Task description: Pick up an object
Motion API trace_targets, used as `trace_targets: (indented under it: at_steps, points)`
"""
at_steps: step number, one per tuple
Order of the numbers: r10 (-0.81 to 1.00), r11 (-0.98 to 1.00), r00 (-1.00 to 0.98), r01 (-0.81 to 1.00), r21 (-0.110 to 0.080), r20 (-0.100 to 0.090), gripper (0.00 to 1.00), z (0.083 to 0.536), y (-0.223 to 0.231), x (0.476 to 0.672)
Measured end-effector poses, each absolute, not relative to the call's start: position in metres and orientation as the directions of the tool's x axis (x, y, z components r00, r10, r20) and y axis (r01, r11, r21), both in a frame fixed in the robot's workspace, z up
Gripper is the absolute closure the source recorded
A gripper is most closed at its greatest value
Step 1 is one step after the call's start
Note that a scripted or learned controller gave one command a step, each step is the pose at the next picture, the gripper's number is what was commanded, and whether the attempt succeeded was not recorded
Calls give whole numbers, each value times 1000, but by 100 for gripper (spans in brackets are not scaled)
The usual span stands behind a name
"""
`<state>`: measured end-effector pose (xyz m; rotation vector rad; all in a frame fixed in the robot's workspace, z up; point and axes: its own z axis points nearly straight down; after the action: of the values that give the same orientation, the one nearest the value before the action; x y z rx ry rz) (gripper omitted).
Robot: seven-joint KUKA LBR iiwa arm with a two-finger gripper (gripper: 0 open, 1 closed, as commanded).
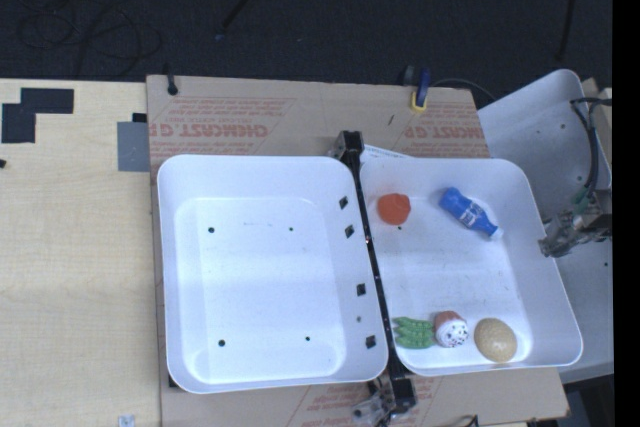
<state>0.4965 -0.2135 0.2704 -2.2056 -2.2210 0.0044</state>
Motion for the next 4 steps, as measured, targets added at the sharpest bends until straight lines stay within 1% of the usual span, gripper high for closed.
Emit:
trace_targets:
  at_steps: [1,4]
  points:
    - [1000,-1,1,1000,-2,1,100,291,-213,475]
    - [1000,5,-5,1000,-8,4,100,318,-215,476]
